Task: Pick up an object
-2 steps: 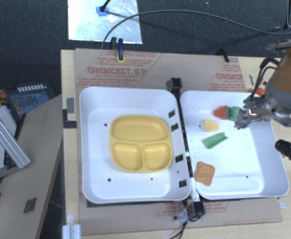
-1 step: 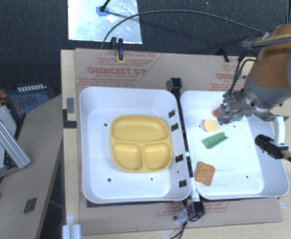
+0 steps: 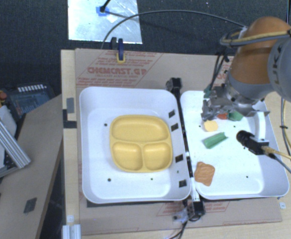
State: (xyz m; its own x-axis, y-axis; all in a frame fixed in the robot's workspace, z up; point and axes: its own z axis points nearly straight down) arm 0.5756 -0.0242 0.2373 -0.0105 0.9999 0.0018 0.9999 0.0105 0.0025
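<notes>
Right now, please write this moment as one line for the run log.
arm: over right bin | hand: low at bin's far end, above yellow piece | green piece, orange piece: lying loose | yellow tray: in left bin

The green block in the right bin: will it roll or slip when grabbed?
The green block looks flat-sided and lies flat, so it probably won't roll. It seems small and light, so a nudge from the end effector may slide it on the smooth white bin.

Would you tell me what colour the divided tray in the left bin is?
Pale yellow; the divided tray shows in the camera view.
</notes>
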